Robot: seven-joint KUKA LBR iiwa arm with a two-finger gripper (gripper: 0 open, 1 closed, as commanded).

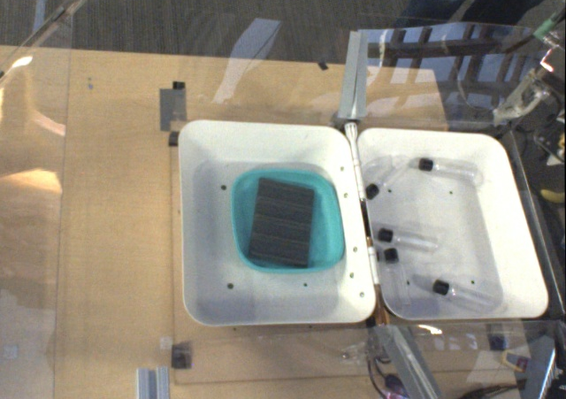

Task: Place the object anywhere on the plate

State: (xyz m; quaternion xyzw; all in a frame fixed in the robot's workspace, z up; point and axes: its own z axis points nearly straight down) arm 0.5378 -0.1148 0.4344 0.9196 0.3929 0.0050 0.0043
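Camera view: fixed overhead, slanted, both bins visible.
Left bin (pixel 199 238): white, shallow, holds a teal plate (pixel 240 211) roughly in its middle.
Object: dark grey block (pixel 283 223), flat rectangle with ridges running across its top, long side pointing roughly up-down in the view, slightly tilted.
Object location: lying flat on the plate, fully inside the teal rim, nothing touching it from above.
Right bin (pixel 495 211): several clear tubes with black caps (pixel 385 234) scattered about, well apart from the block.
Jaws: cannot tell how far open they are or whether they have hold of anything.
Task status: judged done by position, block rests on the plate.
Handling guess: looks like foam or rubber, so light, a bit soft, matte and not slippery, not fragile.
Grasp guess: pinch across the two long edges near mid-length; the low profile means coming down close to the plate surface.
Risk: squeezing too hard may bow it; the plate may slide.
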